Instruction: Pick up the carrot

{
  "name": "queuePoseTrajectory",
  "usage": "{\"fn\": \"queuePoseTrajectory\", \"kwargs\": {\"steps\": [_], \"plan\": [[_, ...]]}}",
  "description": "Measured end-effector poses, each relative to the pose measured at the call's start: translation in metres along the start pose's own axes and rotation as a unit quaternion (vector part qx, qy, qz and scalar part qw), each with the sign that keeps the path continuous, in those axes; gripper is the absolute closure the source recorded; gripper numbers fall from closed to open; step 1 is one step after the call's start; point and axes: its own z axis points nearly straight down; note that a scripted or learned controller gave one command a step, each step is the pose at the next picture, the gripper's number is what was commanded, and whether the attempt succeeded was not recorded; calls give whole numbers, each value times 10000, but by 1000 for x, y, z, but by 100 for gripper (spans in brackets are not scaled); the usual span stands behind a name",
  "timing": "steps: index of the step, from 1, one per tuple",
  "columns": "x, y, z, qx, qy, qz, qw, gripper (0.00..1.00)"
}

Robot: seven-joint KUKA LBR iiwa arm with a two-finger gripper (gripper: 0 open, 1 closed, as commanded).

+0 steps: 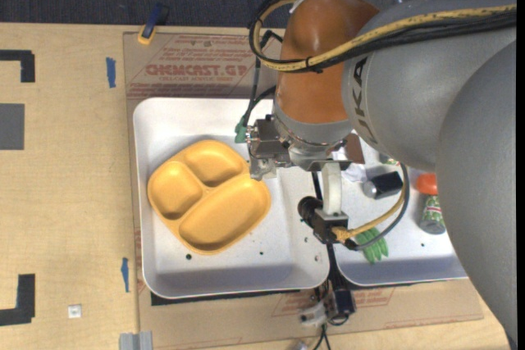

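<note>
Over the dividing wall between the bins (287, 201) I see my gripper (261, 150), closure hidden. Green carrot (373, 244) leaves peek rightward, near the right bin's front wall.

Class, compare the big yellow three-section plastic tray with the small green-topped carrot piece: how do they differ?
The yellow sectioned tray is far larger than the carrot. The tray lies in the left white bin, fully visible; the carrot lies in the right white bin, partly hidden by the arm. Both rest on bin floors.
</note>
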Motion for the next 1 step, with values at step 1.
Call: {"fn": "queuePoseTrajectory", "kwargs": {"steps": [1], "plan": [[-66,16,20,22,1,503,9987,100]]}}
